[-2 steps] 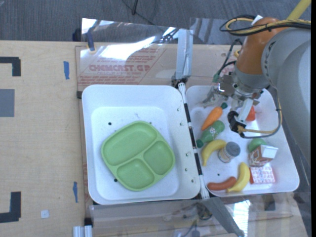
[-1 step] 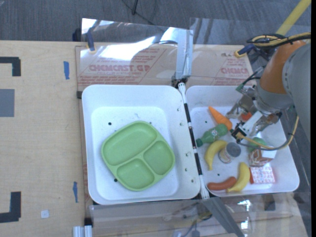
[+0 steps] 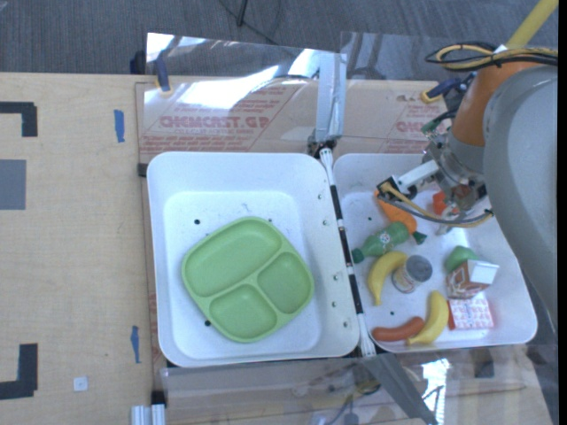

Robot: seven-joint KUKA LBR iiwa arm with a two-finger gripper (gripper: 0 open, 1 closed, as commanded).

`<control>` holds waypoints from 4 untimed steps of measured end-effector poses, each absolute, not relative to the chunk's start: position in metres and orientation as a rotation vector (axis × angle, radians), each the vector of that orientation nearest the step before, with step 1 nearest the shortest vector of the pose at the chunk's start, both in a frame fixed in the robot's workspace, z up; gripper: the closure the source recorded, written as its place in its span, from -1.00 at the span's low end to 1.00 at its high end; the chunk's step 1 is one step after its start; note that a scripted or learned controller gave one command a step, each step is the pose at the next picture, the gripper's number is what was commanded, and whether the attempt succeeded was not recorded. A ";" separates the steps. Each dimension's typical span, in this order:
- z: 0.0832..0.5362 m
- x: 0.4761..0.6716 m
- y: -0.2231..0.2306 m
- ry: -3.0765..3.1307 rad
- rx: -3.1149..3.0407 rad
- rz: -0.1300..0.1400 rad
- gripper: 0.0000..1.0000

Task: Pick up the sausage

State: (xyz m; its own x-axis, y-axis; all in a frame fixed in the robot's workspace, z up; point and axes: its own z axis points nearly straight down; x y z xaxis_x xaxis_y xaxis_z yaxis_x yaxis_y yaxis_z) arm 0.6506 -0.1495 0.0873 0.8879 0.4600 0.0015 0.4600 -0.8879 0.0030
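Observation:
The sausage [image 3: 398, 331] is a reddish-orange link lying near the front edge of the right bin [image 3: 518, 321], its right end touching a yellow banana [image 3: 433, 318]. My gripper [image 3: 449, 202] hangs over the back of the same bin, well behind the sausage, and is largely covered by the grey arm and its orange band. An orange carrot-like piece [image 3: 395, 213] lies just to its left. Nothing is seen held.
A second banana [image 3: 385, 273], a green bottle [image 3: 386, 239], a small can [image 3: 412, 272], a red-and-white carton with a green top [image 3: 466, 274] and a flat strawberry-print packet [image 3: 471, 312] crowd the right bin. The left bin [image 3: 177, 184] holds a green divided plate [image 3: 248, 279].

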 end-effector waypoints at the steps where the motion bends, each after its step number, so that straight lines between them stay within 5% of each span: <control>1: 0.099 0.651 -0.149 0.750 3.046 0.000 1.00; 2: 0.244 0.642 -0.092 0.737 3.054 -0.001 1.00; 3: 0.089 0.660 -0.122 0.320 3.126 0.009 1.00; 4: 0.219 0.661 -0.060 0.383 3.119 0.003 1.00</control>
